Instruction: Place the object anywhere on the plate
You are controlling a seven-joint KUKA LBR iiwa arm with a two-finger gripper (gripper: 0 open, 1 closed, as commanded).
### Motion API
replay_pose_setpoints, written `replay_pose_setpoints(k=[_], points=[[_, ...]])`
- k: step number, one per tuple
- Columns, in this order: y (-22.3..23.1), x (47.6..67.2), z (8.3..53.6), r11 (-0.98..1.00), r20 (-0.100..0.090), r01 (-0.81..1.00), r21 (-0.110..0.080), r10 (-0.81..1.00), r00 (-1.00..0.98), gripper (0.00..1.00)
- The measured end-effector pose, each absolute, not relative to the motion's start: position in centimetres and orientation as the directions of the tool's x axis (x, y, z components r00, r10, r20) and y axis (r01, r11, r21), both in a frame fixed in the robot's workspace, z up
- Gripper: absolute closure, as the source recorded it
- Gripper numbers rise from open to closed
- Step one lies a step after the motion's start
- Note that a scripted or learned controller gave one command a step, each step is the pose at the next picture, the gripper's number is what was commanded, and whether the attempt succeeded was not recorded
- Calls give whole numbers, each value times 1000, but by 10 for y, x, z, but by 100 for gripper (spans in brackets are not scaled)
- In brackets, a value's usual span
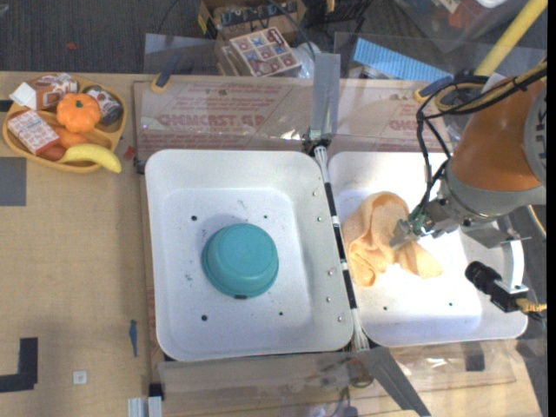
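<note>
A teal plate (241, 260), lying upside down like a shallow dome, rests in the middle of the left bin (174, 181). A crumpled pale orange cloth (375, 229) lies in the left half of the right bin (452, 320). My gripper (407, 234) comes in from the right and is down on the cloth's right part, its tips pressed into the fabric. The folds around the tips hide how they stand.
A metal divider (333, 233) runs between the two bins. A yellow tray (17, 137) with toy fruit and boxes sits at the far left of the bench. Boxes and clutter lie beyond the bins' far edge. The arm's black cable (426, 146) loops over the right bin.
</note>
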State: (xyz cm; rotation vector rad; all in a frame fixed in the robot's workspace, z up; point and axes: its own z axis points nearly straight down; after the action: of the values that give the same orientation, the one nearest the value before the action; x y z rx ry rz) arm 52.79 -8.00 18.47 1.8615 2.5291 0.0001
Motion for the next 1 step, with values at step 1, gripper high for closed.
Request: replay_pose_setpoints(k=[1], points=[[-80,529,225,298,-2,955,2,955,-298,100]])
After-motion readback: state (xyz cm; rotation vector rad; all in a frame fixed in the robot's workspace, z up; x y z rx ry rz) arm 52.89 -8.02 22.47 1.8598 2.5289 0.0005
